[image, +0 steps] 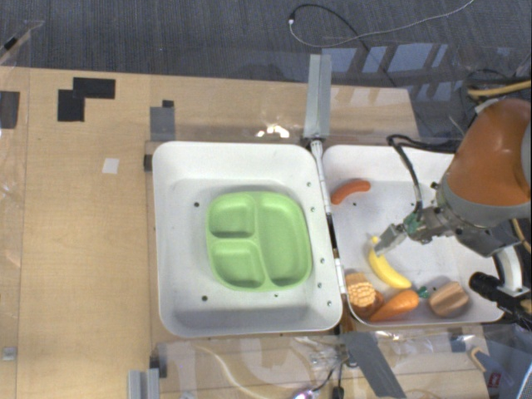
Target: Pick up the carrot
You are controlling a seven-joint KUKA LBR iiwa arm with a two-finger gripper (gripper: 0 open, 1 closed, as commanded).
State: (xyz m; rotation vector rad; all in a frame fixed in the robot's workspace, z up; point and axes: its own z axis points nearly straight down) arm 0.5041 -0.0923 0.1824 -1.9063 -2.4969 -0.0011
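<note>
The orange carrot (397, 305) lies near the front edge of the right white bin (391, 160), with its green end pointing right. My gripper (392, 237) hangs over the middle of that bin, above the upper end of a yellow banana (389, 269). It is behind and apart from the carrot, with nothing visibly held. The grey arm with its orange band (495, 165) comes in from the right.
A crinkled yellow-tan piece (361, 290) touches the carrot's left end. A brown bread-like piece (449, 299) lies to the carrot's right. A red sausage (350, 190) rests at the bin's back left. The left bin (174, 223) holds a green divided plate (218, 264).
</note>
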